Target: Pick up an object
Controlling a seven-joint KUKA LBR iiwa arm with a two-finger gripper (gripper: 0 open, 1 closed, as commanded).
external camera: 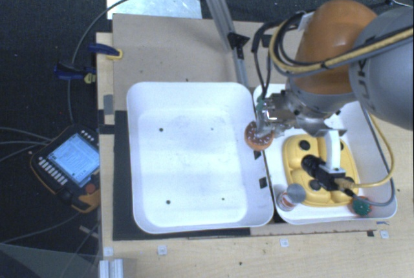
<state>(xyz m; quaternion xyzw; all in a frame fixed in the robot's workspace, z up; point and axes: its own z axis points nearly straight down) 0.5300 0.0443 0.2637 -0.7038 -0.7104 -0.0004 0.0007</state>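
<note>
My gripper hangs over the seam between the two bins, at the right bin's left rim. A small brown, ring-like round thing sits between its fingertips, and the fingers are shut on it. It hangs above the rims, beside the left bin's right wall. A large yellow moulded object lies in the right bin, just right of the gripper. A small grey and orange piece lies at that bin's front left. A green round thing rests at its front right corner.
The left bin is a broad white tray with a few dark specks on its floor. A teach pendant lies on the dark floor to the left. Cables and clamps run along the board's far left edge.
</note>
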